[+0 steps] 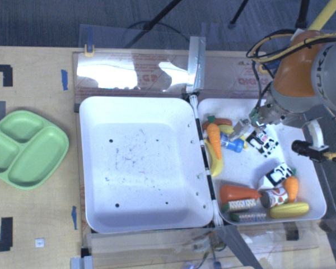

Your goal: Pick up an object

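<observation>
My gripper (248,126) hangs low over the back of the right bin (316,167), below the grey and orange wrist. Right beside it lie a yellow piece (227,129), a blue and white object (233,145) and a black-and-white patterned block (265,142). An orange carrot (214,138) and a yellow banana (216,162) rest along the bin's left wall. At the front of the bin are a red-orange pepper (238,192), a small can (275,198), a yellow oblong fruit (290,209), a small orange carrot (292,186) and a second black-and-white block (278,174).
The left white bin (140,161) sits beside the right one, with a raised divider between them. A green divided plate (27,149) lies on the wooden bench at far left. Cables loop above the arm at upper right.
</observation>
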Robot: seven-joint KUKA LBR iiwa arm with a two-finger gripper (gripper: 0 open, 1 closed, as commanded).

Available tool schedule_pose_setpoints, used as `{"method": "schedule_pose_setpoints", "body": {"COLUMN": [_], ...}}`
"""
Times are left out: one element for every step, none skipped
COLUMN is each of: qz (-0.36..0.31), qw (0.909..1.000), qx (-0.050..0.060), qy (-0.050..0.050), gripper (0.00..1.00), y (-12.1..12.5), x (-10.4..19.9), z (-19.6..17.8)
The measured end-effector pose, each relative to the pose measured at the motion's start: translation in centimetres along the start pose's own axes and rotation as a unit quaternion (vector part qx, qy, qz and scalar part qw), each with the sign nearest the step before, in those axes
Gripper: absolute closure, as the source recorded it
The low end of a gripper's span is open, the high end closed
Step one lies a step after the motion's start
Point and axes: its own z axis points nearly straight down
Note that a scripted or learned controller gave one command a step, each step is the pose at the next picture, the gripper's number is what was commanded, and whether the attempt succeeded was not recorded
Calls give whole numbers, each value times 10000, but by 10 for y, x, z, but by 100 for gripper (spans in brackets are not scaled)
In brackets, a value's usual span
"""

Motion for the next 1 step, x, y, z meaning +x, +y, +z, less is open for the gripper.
{"method": "schedule_pose_setpoints", "body": {"qz": [54], "qw": [9998], "qx": [-179], "qy": [-98], "gripper": [0], "y": [-7], "x": [-27], "z": [19]}}
